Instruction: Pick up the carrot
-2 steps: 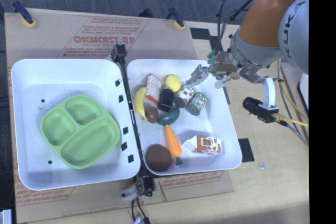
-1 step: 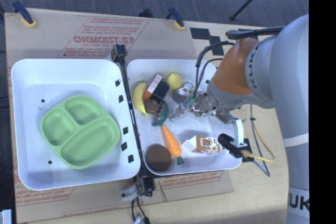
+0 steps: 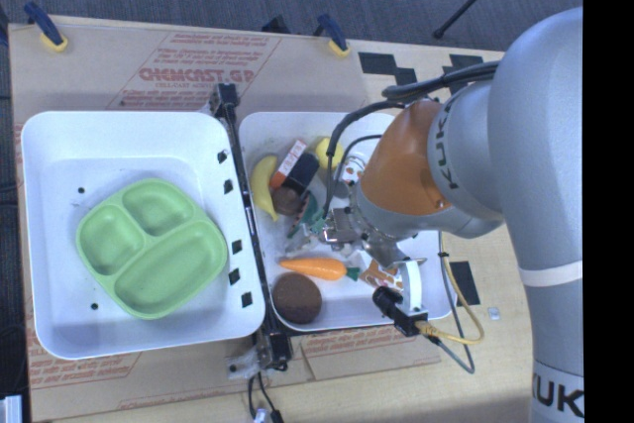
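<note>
Carrot (image 3: 313,267) not picked yet. It lies flat on the floor of the right bin (image 3: 263,129), long axis roughly 3-to-9 o'clock, in the lower half of the bin. Nothing is visibly closed around it.

Arm (image 3: 466,163) comes in from 3 o'clock, and its wrist hangs over the bin's centre-right. The tool (image 3: 342,231) sits just beyond the carrot at about 1 o'clock, low among the clutter. Whether it is apart or together: can't tell, the wrist body hides it.

Neighbours of the carrot:
- brown round item (image 3: 296,298) at 6 o'clock, just beside it
- small patterned packet (image 3: 381,274) at 3 o'clock, near its tip
- banana (image 3: 263,185) at 11 o'clock, along the bin's left wall
- dark box with a red end (image 3: 295,167) at 12 o'clock, further up

Left bin (image 3: 40,213) has a green divided plate (image 3: 152,246), not relevant here. Both bins sit on the cardboard-covered worktop (image 3: 119,64).

Judgement: approach stage at best. Left to do: line up over the carrot, come down, close, lift. Crowding at 6 and 3 o'clock could foul the grasp.
</note>
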